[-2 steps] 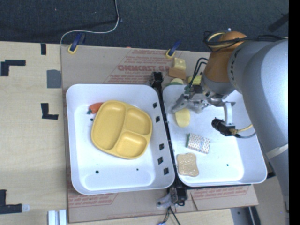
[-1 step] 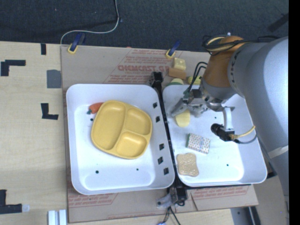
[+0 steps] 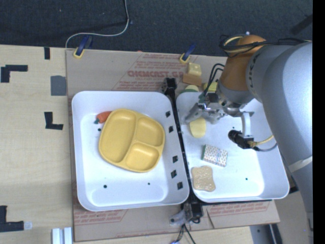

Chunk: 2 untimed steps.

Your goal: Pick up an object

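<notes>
The gripper [image 3: 203, 111] hovers at twelve o'clock of the pale yellow object [image 3: 198, 128], seemingly lining up; finger state unclear.

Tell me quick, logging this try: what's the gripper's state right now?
Gripper: cannot be told. It sits low in the right bin, just above the yellow lump.

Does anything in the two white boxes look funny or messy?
Yes, a bit. In the left white bin, the yellow three-compartment plastic plate sits crooked, and it half covers a small orange thing at its upper-left edge, so I cannot tell what that is. Nothing looks spilled or broken.
</notes>
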Motion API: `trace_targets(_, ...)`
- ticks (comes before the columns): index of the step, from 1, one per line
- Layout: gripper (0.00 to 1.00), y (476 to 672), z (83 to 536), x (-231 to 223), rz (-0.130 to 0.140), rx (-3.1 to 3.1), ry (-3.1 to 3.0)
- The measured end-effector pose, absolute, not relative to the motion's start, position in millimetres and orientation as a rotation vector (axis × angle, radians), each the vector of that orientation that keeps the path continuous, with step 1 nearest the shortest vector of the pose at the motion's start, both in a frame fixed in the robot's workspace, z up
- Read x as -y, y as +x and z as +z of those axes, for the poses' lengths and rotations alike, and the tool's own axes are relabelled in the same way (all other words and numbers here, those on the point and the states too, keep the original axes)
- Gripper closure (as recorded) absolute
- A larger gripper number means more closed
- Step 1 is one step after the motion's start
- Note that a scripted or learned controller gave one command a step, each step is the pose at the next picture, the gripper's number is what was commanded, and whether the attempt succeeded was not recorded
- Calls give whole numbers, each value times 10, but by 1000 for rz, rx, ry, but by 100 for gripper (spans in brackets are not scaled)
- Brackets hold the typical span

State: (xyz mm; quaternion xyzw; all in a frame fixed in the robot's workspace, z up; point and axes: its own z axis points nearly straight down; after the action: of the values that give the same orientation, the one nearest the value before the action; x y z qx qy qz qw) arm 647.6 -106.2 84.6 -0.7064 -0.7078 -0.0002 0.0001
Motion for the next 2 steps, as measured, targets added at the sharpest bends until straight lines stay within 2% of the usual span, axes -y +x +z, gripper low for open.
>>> trace_targets(1, 0, 6596, 843, 1037, -1, 2223, -2219)
trace_targets(2, 0, 6448, 850, 1127, 2, 2223, -2222)
